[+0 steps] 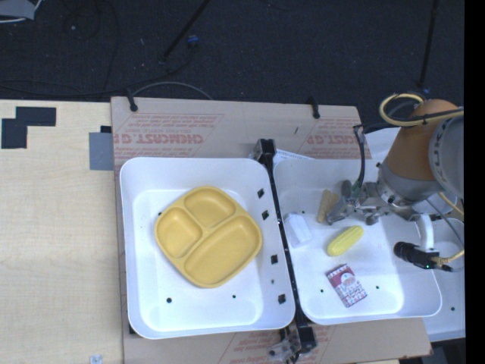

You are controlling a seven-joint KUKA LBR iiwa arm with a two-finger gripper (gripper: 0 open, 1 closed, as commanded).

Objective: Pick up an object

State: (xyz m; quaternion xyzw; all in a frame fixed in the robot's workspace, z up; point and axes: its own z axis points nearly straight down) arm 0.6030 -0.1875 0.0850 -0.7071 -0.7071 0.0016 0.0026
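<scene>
In the right bin (379,305) lie a yellow corn cob (345,240), a small red and white packet (347,285), a white piece (296,228) by the divider and a tan cone-like piece (327,202). My gripper (345,210) reaches in from the right and hovers low over the bin, just above the corn cob and beside the tan piece. Its fingertips are too dark and small to read. Nothing visibly sits between them.
The left bin (144,294) holds a yellow divided plate (208,235). A black divider strip (277,233) with clips runs between the bins. Cardboard (227,131) lies under both bins. The arm's orange band (420,146) and cables (424,256) crowd the right bin's right side.
</scene>
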